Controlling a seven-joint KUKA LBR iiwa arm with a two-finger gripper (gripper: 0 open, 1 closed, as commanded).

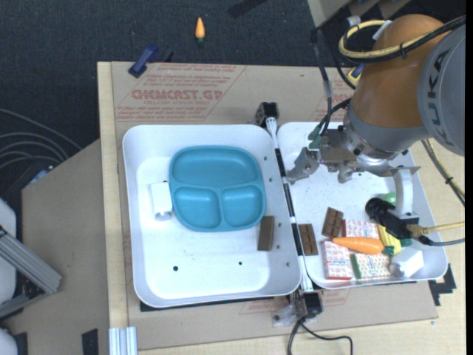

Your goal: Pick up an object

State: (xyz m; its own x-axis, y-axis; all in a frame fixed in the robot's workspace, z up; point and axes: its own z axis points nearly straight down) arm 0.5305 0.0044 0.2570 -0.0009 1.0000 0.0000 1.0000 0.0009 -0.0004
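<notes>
Holding blue plate: left bin; carrot: right bin.

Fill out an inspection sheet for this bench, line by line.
Surface: bench top with printed lettering, bearing left bin and right bin side by side.
Job's things: blue divided plate in left bin; brown block beside it; toy carrot, brown bars and printed packets in right bin.
Clutter: small carrot-shaped piece and blue object beyond the bench's far edge.
Gripper: gripper above right bin, holding nothing visible.
Cables: yellow and black cables on the arm.
Surroundings: dark floor.
</notes>
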